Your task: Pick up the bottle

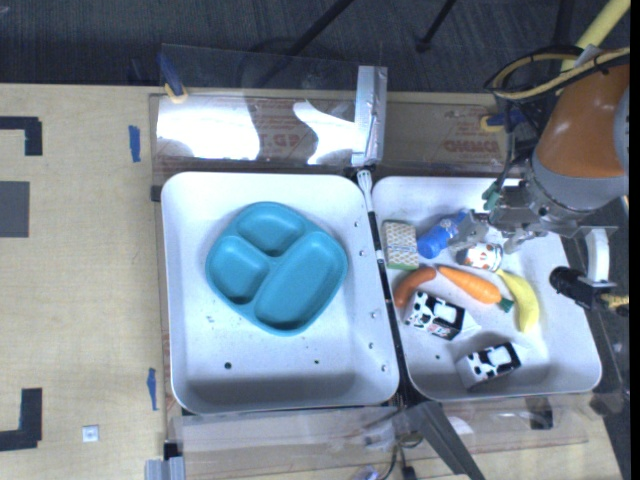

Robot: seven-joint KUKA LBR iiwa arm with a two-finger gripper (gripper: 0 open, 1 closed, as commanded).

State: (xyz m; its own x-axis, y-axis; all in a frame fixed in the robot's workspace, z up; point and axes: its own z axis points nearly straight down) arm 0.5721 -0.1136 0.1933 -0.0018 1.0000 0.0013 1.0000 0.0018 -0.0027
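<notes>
Hovering my gripper (497,230) over the right bin (570,368), just right of the blue bottle (443,236), which lies above the carrot (470,284).

Blue divided plate (275,265) in white left bin (190,298); blue-capped bottle (443,236); orange carrot (470,284); yellow banana (523,299); two black-and-white cow-patterned toys (435,314) (491,361); tan wood tabletop (75,268) with black squares.

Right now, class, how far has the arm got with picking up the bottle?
Done: the end effector has reached over the right bin. In hand: it hovers beside the blue bottle, which lies among the toys. Left: grasping and lifting; nothing shows the bottle held.
</notes>
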